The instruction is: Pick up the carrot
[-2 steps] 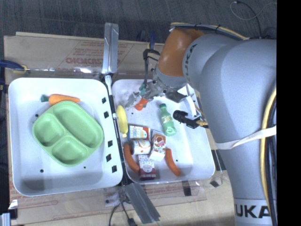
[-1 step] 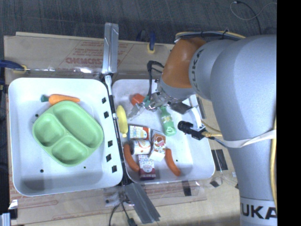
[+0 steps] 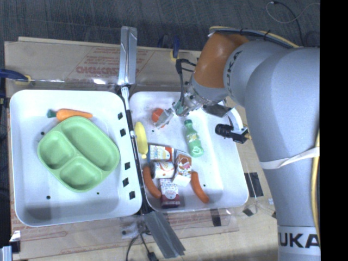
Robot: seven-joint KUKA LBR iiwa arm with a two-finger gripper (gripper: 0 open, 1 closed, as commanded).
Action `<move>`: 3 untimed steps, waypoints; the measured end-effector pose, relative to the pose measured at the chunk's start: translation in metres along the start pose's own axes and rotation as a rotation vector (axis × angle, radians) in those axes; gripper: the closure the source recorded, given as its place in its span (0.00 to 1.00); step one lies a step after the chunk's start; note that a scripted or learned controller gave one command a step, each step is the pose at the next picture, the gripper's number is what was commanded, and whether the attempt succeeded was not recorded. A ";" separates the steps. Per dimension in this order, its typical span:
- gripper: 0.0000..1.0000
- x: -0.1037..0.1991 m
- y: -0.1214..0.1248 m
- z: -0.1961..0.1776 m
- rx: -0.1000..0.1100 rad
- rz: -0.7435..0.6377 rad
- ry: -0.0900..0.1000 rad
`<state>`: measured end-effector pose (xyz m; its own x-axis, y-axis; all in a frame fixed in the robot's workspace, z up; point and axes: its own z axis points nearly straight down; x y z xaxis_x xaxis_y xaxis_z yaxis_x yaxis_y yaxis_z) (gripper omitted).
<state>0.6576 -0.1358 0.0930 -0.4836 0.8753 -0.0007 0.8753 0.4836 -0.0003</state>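
The tool (image 3: 173,113) hangs low in the right bin (image 3: 231,192), at its far end, with the grey arm and its orange band (image 3: 213,58) rising behind it toward the right. Whether it is open or closed cannot be told from this view; no object can be seen gripped in it. Just beside its tip, on the side away from the arm, sits a small orange-red item (image 3: 157,115), and just nearer the camera than the tip a green bottle (image 3: 193,139) lies on the bin floor. Further out in the same bin are a yellow banana-like piece (image 3: 141,138) along the dividing wall, a cluster of small cartons (image 3: 168,170), and two orange sausage-shaped pieces (image 3: 198,188) near the close edge. The carrot (image 3: 74,113), orange with a green top, is well apart from the tool, across the divider in the left bin (image 3: 24,162), lying on the bin floor against the far rim of a green sectioned plate (image 3: 79,154). Judging from this, the task looks barely begun: the carrot lies untouched, and the tool is over the wrong bin. What is left would be nearly everything: crossing to the left bin, coming down over the carrot, closing on it and lifting it off the floor. The plate's rim so close beside the carrot may crowd that grasp.
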 end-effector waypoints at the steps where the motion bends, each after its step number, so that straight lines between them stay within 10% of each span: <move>1: 0.00 0.024 0.012 0.001 0.003 0.028 0.003; 2: 0.00 0.038 -0.002 0.002 0.005 0.118 0.004; 3: 0.00 -0.016 -0.009 0.000 0.001 0.179 0.001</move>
<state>0.6571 -0.1542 0.0927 -0.3197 0.9475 -0.0001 0.9475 0.3197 -0.0010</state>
